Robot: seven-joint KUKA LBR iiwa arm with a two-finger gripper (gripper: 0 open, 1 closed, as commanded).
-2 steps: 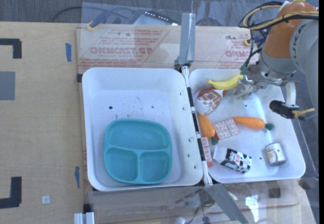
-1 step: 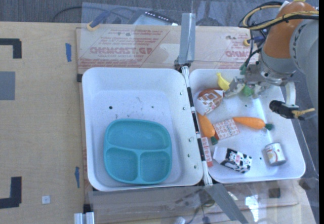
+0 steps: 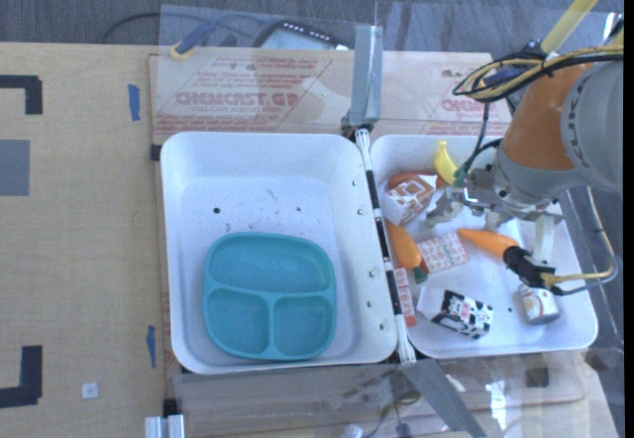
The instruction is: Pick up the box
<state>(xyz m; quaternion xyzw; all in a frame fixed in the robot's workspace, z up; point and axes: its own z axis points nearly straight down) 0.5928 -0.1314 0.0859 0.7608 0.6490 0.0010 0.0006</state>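
Camera view — hand [image 3: 448, 205] (blurred) perhaps over box [image 3: 410, 193].

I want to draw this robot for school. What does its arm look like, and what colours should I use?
The arm is thick, round and grey, with a bright orange band above the wrist. Yellow and black cables loop along it. The gripper at its end is small, metal and silvery-grey.

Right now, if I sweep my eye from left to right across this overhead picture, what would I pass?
Teal divided plate in the left bin → carrot → black-and-white toy → small can near the right bin's far side.
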